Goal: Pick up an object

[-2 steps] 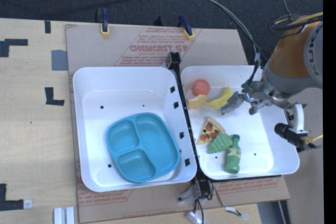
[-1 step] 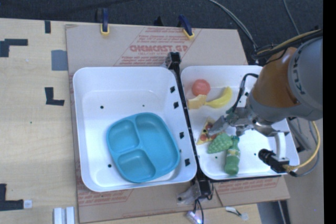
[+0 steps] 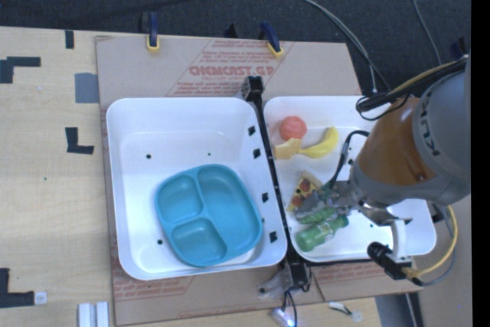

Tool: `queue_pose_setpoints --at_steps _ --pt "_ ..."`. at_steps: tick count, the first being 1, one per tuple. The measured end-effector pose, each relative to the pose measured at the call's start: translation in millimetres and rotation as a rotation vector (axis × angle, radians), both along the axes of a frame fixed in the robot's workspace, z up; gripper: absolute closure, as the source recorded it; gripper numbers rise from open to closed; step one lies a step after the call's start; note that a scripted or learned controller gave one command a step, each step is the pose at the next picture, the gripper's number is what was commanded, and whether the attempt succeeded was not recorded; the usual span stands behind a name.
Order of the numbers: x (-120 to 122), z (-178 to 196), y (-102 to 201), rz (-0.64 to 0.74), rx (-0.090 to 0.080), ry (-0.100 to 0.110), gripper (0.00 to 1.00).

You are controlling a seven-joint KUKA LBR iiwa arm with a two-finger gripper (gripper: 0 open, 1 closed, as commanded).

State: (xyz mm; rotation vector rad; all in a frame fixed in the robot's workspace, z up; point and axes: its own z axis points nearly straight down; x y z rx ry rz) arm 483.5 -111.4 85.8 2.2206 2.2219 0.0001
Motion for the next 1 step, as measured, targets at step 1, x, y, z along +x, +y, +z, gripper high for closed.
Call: queue_pose_setpoints --at_steps 1 --pt "0.3 25.2 2.0 0.0 0.0 -0.001 0.0"
